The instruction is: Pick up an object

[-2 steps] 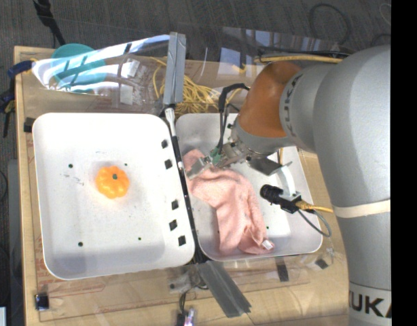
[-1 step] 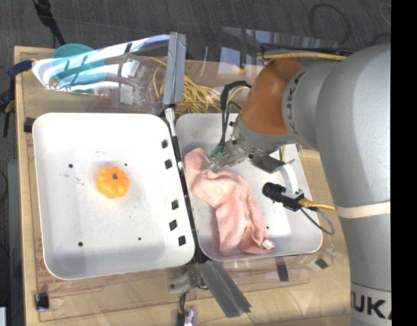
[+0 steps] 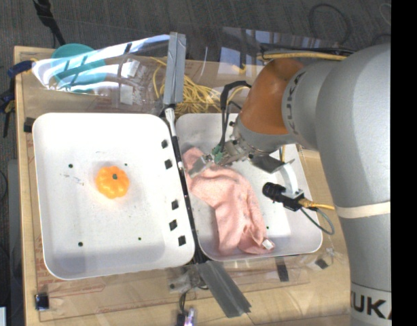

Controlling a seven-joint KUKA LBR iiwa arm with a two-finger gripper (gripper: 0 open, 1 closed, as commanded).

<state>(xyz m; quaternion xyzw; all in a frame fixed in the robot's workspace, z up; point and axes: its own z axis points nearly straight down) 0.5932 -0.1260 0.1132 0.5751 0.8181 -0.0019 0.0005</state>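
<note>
A pink cloth (image 3: 229, 202) lies crumpled in the right bin (image 3: 300, 240), stretching from its upper left toward the lower middle. An orange, pumpkin-like toy (image 3: 113, 181) sits alone in the left bin (image 3: 66, 250). My gripper (image 3: 219, 157) hangs low over the upper end of the pink cloth, right at its edge, under the orange-banded wrist. The wrist hides most of the gripper, and whether it touches the cloth is unclear.
A clear plastic sheet with a teal object (image 3: 76, 63) and a tangle of yellow cable (image 3: 191, 94) lie behind the bins. A ridge with black clips (image 3: 176, 195) divides the two bins. The big grey arm covers the right side.
</note>
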